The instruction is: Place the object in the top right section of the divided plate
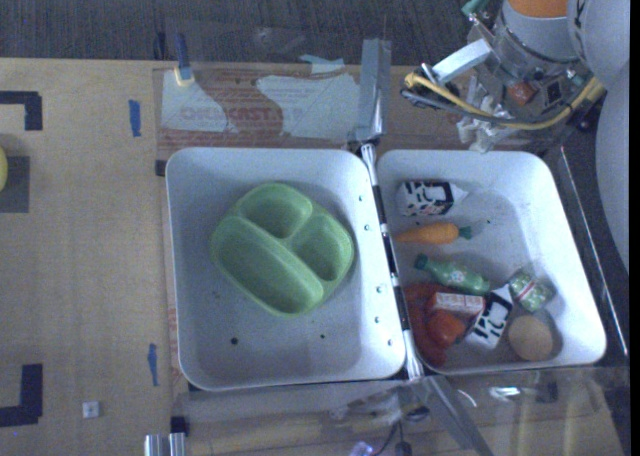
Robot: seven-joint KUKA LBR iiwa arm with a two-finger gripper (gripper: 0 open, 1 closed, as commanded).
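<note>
A green divided plate point(262, 266) lies in the left white bin point(200, 184), with nothing in any of its three sections. Several toy items lie in the right bin point(540, 194): a cow-patterned carton point(428, 197), a carrot point(430, 235), a green bottle point(455, 274), a green can point(530, 290), red items point(435, 329), a black-and-white carton point(490, 324) and a brown ball point(531, 338). My gripper point(483, 124) hangs over the back rim of the right bin, above and behind the cow carton, and I see nothing in it.
The metal divider point(372, 104) runs between the bins toward the back. A taped clear sheet point(260, 104) lies behind the left bin. Yellow and black cables point(440, 96) loop off the wrist to its left. The wooden bench point(80, 274) stretches to the left.
</note>
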